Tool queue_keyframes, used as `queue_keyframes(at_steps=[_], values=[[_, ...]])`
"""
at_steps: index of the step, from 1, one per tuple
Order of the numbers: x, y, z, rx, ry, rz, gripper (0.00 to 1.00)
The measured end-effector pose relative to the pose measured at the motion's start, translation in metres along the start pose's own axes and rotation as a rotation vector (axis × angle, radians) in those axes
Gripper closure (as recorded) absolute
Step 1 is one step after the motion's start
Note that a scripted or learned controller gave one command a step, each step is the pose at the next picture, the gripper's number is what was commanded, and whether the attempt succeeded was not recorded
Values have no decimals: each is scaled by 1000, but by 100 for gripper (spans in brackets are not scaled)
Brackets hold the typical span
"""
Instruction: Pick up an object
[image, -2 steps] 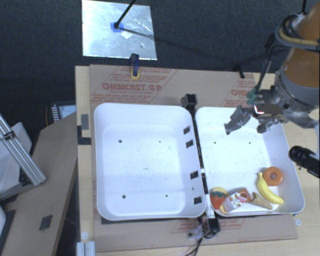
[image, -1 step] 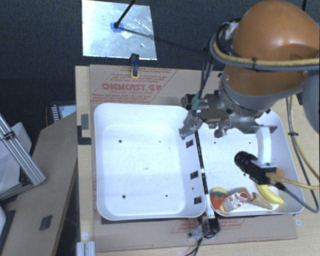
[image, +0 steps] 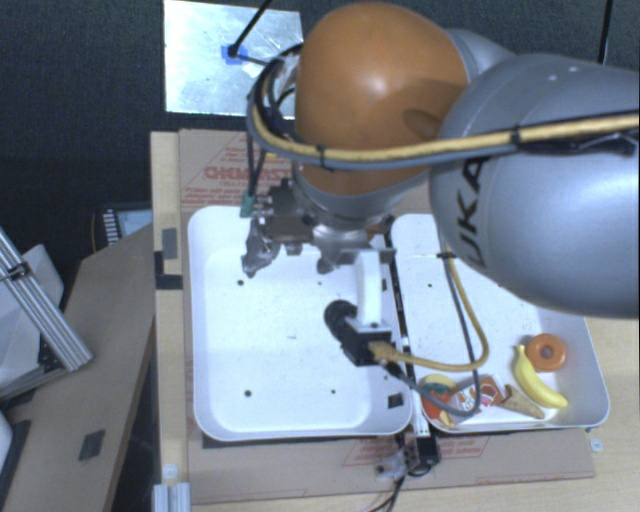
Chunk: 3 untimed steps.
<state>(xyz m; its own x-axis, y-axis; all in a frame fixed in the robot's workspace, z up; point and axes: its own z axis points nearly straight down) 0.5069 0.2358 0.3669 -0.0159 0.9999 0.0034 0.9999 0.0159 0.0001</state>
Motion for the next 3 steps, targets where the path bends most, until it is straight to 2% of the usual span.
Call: queue_keyframes(at_steps=[1, 2, 3], values=[[-14, 73, 98, 5, -7, 18, 0], [1, -10, -17, -7, 3, 7, 0], [-1, -21, 30, 3, -4, 15, 0]])
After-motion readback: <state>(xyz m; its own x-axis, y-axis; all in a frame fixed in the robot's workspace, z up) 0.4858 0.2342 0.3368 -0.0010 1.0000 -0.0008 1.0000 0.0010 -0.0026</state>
